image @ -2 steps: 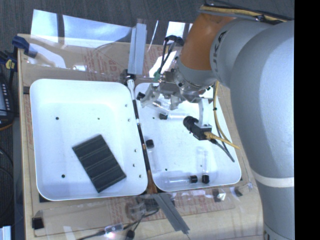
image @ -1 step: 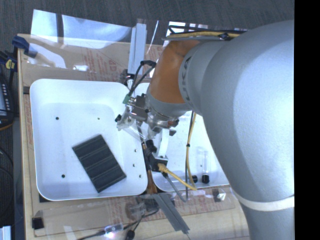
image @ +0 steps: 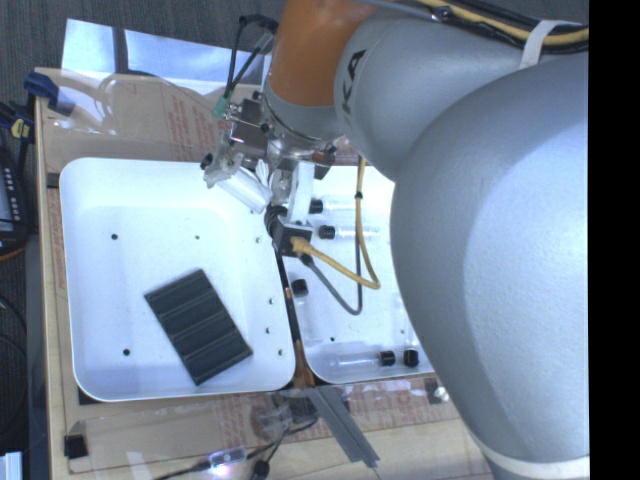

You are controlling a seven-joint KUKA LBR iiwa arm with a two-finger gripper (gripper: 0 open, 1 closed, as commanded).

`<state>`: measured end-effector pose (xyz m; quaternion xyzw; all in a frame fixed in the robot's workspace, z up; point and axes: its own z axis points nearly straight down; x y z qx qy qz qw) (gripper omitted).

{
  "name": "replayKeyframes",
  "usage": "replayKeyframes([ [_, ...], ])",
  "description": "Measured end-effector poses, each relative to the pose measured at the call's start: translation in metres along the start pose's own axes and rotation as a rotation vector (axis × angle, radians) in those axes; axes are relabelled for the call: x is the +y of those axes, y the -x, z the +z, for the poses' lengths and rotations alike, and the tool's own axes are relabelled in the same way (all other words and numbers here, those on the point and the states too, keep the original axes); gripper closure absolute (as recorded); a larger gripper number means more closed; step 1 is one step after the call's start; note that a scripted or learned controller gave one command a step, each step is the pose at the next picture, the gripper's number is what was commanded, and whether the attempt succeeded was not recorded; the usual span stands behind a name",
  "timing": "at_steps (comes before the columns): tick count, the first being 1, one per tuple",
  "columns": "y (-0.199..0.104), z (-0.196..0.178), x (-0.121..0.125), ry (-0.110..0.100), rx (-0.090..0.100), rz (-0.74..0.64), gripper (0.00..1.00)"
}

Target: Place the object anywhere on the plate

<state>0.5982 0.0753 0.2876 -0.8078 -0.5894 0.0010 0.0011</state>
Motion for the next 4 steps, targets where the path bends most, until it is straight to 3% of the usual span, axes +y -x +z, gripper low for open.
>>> replayKeyframes([
  [1, -0.090, 0.081, 0.030, -0.004, -0.003, 0.092, 1.00],
  [2, -0.136, 0.013, 0.017, 0.002, 0.001, -0.257, 1.00],
  [3, -0.153, 0.136, 0.011, -0.005, -0.004, 0.056, 1.00],
  [4, -0.081, 0.097, -0.060, -0.003, -0.002, -0.543, 1.00],
])
